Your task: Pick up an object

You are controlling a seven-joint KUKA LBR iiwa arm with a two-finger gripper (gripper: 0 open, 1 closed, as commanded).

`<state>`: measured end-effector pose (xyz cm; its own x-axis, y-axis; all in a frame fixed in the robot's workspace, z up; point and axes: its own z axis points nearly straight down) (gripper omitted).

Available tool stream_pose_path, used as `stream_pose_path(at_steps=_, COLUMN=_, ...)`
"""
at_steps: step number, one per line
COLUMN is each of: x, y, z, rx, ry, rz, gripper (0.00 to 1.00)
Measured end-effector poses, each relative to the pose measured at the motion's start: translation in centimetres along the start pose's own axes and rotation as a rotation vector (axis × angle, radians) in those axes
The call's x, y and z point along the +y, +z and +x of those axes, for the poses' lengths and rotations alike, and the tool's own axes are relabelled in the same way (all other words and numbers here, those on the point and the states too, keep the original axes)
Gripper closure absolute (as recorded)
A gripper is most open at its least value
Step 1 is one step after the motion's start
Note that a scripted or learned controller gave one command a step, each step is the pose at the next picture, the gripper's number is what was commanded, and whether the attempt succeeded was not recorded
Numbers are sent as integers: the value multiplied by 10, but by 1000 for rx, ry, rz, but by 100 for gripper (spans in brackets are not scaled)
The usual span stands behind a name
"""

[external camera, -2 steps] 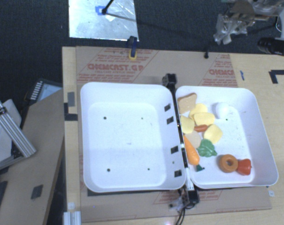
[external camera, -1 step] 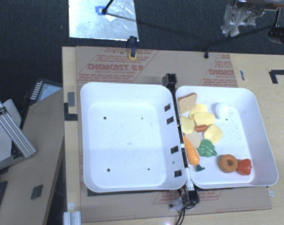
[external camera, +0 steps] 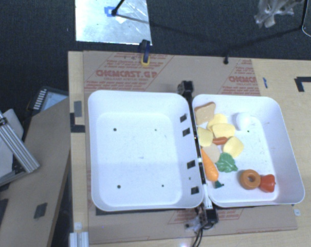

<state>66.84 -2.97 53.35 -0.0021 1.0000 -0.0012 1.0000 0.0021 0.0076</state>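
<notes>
i can't tell the end effector state, upper right; crowded toys in the right bin risk a slipped grasp.

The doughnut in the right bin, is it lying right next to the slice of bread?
No. The doughnut lies near the right bin's front edge beside a red piece, while the slice of bread lies at the back.

Toy foods lie clustered in the right bin: bread slice, carrot, doughnut.
</notes>
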Motion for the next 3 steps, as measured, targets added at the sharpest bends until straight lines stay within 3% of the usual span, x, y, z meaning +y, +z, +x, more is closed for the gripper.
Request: stream_pose_path(at_steps=3, x=-109, y=-3, z=-123, rx=-1, ry=7, rz=5, gripper=100)
